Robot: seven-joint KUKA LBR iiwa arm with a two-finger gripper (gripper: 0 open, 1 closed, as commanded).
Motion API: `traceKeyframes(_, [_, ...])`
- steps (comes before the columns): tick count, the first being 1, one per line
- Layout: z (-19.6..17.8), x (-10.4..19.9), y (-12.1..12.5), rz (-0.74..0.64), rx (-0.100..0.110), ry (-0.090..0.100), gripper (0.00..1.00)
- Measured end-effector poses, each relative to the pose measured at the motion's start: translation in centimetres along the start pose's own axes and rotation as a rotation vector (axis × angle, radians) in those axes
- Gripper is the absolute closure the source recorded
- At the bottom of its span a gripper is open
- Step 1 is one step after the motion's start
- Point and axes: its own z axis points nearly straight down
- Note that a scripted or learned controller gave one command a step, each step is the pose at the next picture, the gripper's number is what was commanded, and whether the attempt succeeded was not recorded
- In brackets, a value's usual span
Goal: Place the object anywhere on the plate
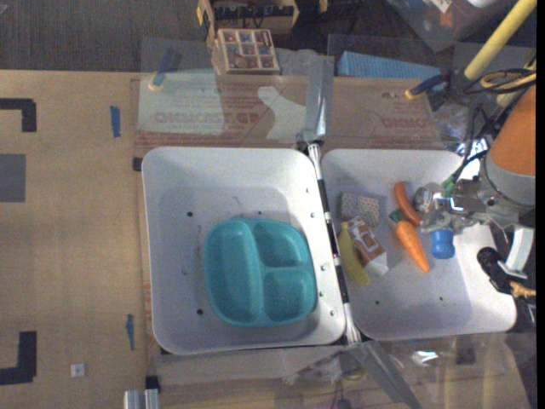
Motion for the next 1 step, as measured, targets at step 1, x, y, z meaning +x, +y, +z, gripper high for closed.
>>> traceKeyframes(1, [-1.23, 9.09, 2.67, -0.085, -0.003, 0.000, 1.00])
